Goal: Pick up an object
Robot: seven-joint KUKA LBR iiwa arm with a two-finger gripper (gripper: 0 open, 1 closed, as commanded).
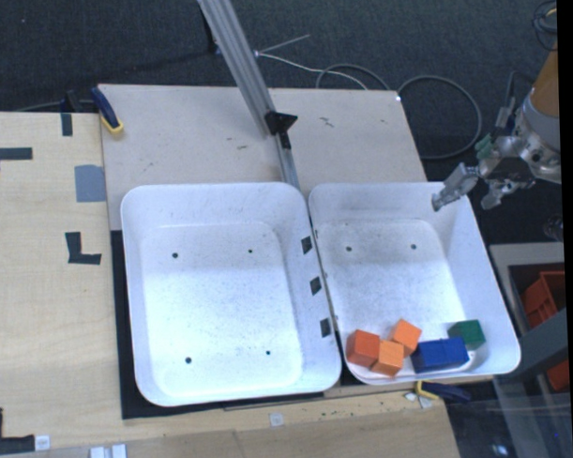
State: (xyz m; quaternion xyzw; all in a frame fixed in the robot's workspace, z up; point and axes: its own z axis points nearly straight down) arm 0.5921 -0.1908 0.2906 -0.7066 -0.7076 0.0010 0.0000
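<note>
1. Dark carpet surrounds a pale bench on which two shallow white bins are set side by side, the left bin and the right bin.
2. The gripper is seen at the far right corner of the right bin, over its rim; its two fingers are spread apart, and nothing is held between them.
3. The objects are gathered at the opposite, near end of that same bin, so the coming move is judged to run along the bin's length toward the camera, with a slight shift inward.
4. Closest along that line is a green block, hard against the bin's right wall.
5. Beside it lies a blue block, whose long axis runs across the bin, roughly parallel to the near rim.
6. Further left, three orange blocks are clustered: one set behind, one touching the blue block, and one at the left.
7. No obstacle is seen between gripper and blocks; crowding and the near wall are judged the main hindrance.
8. A metal post slants across the bench beyond the bins, well apart from the path.
</note>
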